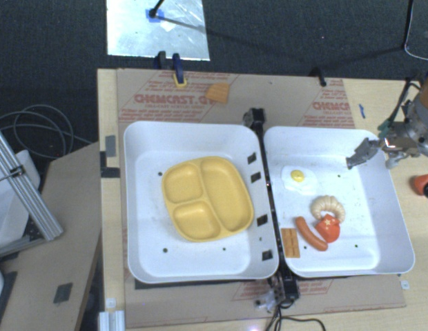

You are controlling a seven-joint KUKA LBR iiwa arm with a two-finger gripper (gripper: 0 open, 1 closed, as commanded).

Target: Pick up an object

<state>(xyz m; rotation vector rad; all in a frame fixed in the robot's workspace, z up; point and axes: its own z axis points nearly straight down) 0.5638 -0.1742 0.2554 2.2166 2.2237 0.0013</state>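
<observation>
The right bin (390, 205) holds a fried egg (297, 178), a pale croissant (328, 205), a red strawberry (330, 228), a sausage (310, 233) and an orange cracker (290, 243). The croissant, strawberry and sausage touch one another near the bin's front. My gripper (377, 157) hangs over the bin's far right corner, up and to the right of the egg. Its two fingers stand spread, open, with nothing between them. A yellow divided plate (207, 198) lies in the left bin (134, 185).
An orange block (217, 92) and a blue-and-yellow clamp (177, 66) sit on the cardboard behind the bins. A foil sheet (157, 19) lies further back. A red object (424, 183) sits on the bench right of the bin. Cables (41, 133) lie at left.
</observation>
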